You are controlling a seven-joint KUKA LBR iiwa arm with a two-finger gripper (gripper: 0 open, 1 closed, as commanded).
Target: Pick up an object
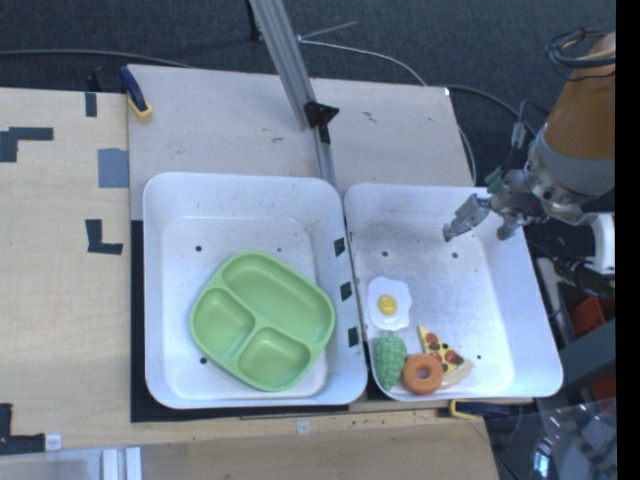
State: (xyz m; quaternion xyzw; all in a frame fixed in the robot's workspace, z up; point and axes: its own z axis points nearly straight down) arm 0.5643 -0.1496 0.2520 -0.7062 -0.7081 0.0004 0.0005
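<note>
Several toy foods lie in the right bin [500, 298], near its front left corner: a fried egg [388, 304], a green knobbly vegetable [389, 357], an orange donut [422, 373] and a pizza slice [446, 352] partly under the donut. My gripper [476, 232] hangs over the bin's back right part, well behind the foods. It is open, its two grey fingers spread apart with nothing between them. The orange-banded wrist rises to the right of it.
A green divided plate [263, 320] rests in the left bin [170, 218]. A slanted metal pole [290, 53] stands behind the bins, ending at the wall between them. Cables run along the bench's back edge.
</note>
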